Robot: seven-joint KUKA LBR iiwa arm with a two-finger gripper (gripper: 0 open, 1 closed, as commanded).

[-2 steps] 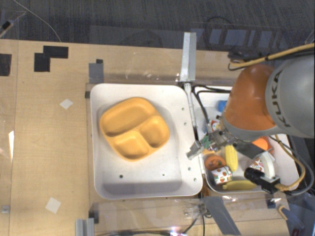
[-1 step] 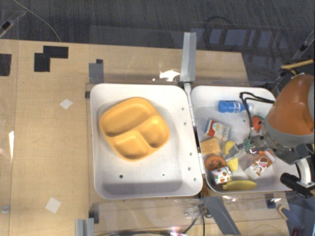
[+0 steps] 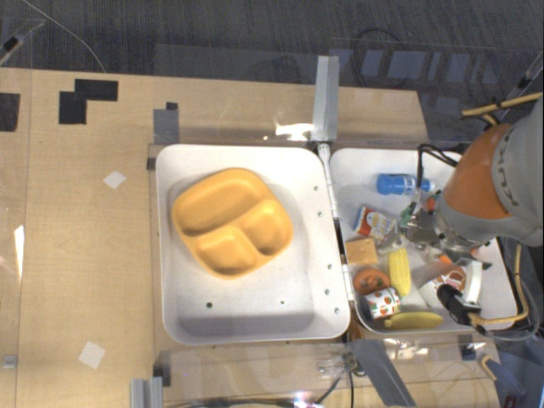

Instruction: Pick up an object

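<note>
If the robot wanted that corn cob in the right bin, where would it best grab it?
Probably across the middle of the corn cob, coming straight down from above. It lies flat and runs lengthwise up and down the view, so fingers closing on its long sides would fit its narrow width. The tomato and cracker crowd its left side.

A pale wooden bench (image 3: 76, 253) spans the view, with black square markings (image 3: 85, 99) near its far left edge. Beyond the far edge lies dark grey carpet (image 3: 212, 15).

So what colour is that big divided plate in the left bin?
Yellow-orange all over, clear in the camera view: the plate.
</note>
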